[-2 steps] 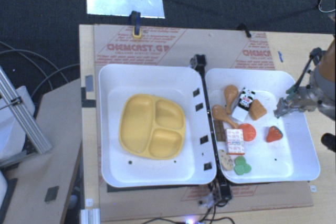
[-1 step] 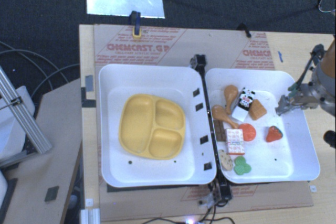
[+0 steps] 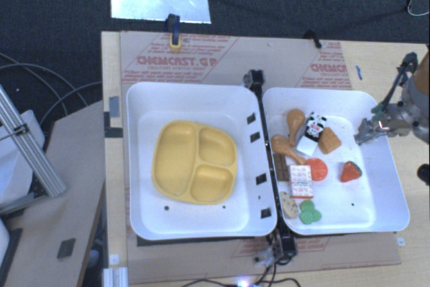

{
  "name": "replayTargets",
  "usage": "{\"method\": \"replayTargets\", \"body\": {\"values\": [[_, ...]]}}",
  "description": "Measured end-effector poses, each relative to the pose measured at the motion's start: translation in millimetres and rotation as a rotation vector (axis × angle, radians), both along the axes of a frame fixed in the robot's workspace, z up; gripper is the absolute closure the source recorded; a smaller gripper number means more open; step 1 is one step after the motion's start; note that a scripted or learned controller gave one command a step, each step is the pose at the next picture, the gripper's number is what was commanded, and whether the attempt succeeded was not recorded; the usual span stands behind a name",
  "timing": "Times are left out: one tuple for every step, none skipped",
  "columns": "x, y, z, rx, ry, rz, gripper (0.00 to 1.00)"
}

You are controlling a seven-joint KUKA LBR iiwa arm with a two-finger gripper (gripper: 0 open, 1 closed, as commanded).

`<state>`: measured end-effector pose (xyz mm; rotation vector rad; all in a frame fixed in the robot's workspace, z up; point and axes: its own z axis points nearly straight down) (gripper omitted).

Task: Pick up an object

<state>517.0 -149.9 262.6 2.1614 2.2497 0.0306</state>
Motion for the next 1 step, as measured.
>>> {"method": "replayTargets", "body": {"values": [[1.2, 0.4, 10.6, 0.0, -0.004, 0.006, 1.0]]}}
